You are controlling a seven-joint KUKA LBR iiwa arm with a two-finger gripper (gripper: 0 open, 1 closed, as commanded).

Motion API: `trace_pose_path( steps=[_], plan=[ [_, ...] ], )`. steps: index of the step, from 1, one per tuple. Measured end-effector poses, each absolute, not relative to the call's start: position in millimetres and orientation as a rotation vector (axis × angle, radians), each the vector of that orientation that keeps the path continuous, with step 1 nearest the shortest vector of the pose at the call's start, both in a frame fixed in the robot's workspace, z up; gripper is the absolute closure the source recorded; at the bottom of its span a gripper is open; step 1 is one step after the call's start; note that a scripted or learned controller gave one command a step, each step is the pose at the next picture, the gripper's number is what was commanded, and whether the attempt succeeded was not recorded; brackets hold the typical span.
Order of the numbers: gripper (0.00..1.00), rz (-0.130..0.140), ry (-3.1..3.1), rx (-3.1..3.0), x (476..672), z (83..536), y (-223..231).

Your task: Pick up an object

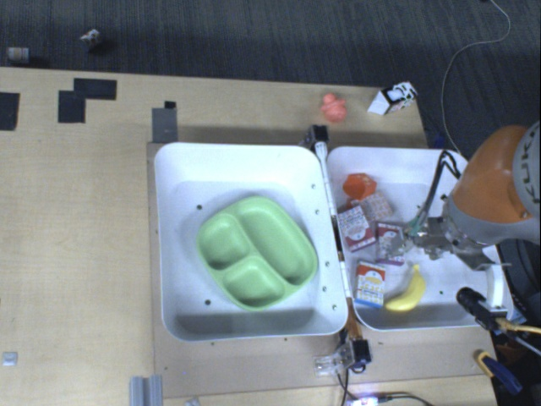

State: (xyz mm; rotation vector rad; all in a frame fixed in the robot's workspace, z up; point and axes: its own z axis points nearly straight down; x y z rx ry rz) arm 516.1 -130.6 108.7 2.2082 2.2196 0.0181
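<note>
On the pale wooden tabletop (76,252), my hand (404,237), grip state I cannot tell, hovers over the small printed packets (365,227) in the right white bin (397,161), so I judge descent comes next.

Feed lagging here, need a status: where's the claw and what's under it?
Claw low in right white bin, fingers unclear. Yellow banana just below it, ungrasped. Small printed packets crowd its left.

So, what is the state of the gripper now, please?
Gripper: over the right bin, near the small boxes; open or closed cannot be told.
</note>
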Motion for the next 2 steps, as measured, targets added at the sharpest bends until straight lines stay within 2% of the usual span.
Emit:
trace_pose_path(
  steps=[1, 2],
  plan=[
    [0.0, 0.016, 2.21, 2.21, 498.1, 89.0, -116.0],
    [1.0, 0.017, 2.212, 2.206, 498.7, 98.8, -115.3]
  ],
)
